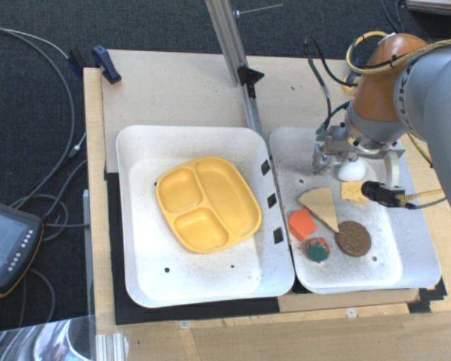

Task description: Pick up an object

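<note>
Right now I am watching the arm reaching in from the right of the frame and hanging its wrist over the upper part of the right bin (pixel 417 265), where all the loose items are sitting. The pincer (pixel 338 160) is pointing down just beside a small white round object (pixel 352 171), which is lying near the top of that bin; whether it is touching that object I cannot tell, and I cannot tell how the pincer is set, since the wrist housing is covering it from this angle. Nothing is showing as lifted.

The candidates are clustering in the right middle of the frame: a tan wedge (pixel 322 205) lying flat below the white object, a yellow block (pixel 352 192) just right of it, an orange block (pixel 301 223) at the bin's left wall, a green ball (pixel 318 250) below that, and a brown disc (pixel 354 238) to its right. They are lying close together, some touching, so I am judging the white one the easiest target because it is sitting apart at the top.

The left bin (pixel 135 201) is carrying a yellow divided tray (pixel 207 203), well apart from the arm. Both bins are resting on the table (pixel 165 89).
</note>
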Motion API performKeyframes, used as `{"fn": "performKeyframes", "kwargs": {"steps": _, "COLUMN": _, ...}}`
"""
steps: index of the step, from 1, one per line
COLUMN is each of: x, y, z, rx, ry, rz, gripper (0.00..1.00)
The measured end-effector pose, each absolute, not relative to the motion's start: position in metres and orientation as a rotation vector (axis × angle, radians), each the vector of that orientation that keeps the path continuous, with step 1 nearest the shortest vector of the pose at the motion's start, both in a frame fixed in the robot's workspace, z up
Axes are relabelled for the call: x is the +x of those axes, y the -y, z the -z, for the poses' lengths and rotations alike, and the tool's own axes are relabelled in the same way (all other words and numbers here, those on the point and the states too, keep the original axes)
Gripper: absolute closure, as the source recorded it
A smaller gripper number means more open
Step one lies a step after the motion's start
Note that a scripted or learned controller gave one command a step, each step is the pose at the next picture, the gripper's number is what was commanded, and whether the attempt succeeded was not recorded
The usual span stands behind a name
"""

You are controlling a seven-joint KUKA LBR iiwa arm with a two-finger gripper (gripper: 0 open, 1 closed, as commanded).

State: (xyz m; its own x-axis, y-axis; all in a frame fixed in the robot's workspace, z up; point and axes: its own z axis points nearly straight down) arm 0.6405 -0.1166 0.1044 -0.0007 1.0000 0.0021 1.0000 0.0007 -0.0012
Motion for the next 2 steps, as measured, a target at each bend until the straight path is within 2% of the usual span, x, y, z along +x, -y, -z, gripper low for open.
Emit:
{"fn": "performKeyframes", "kwargs": {"steps": 1, "x": 0.637, "y": 0.111, "z": -0.151, "rx": -2.222, "ry": 2.226, "rz": 0.006, "gripper": 1.0}}
{"fn": "performKeyframes", "kwargs": {"steps": 2, "x": 0.637, "y": 0.107, "z": -0.216, "rx": -2.224, "ry": 2.229, "rz": 0.009, "gripper": 1.0}}
